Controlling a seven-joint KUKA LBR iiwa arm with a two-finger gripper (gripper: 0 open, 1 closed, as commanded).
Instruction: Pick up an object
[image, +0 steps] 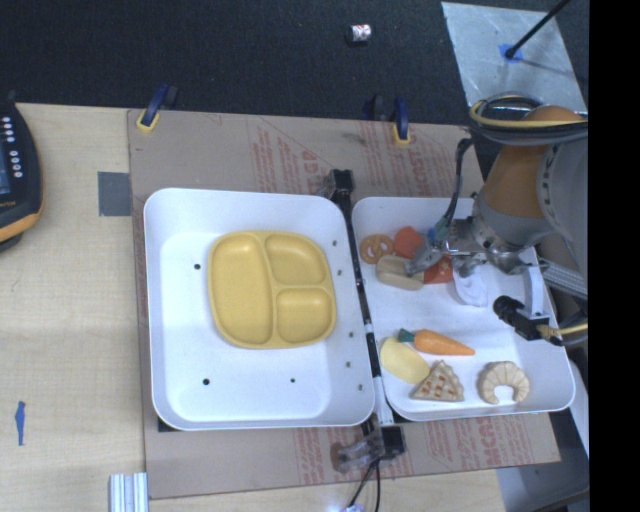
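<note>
Camera view has my tool (447, 252) low in the right white bin (560, 395), at the far-left cluster: red toy piece (407, 241), pretzel (376, 248), tan bread slice (399, 273). Whether it grips, I cannot tell. I judge the grasp under way; next comes a straight lift.

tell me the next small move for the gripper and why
Probably a short descent to close on a piece. The gripper sits low in the right bin, over the cluster at its far end: a red piece, a pretzel and a tan piece. Nothing is visibly between its fingers, so no grasp looks made yet.
</note>
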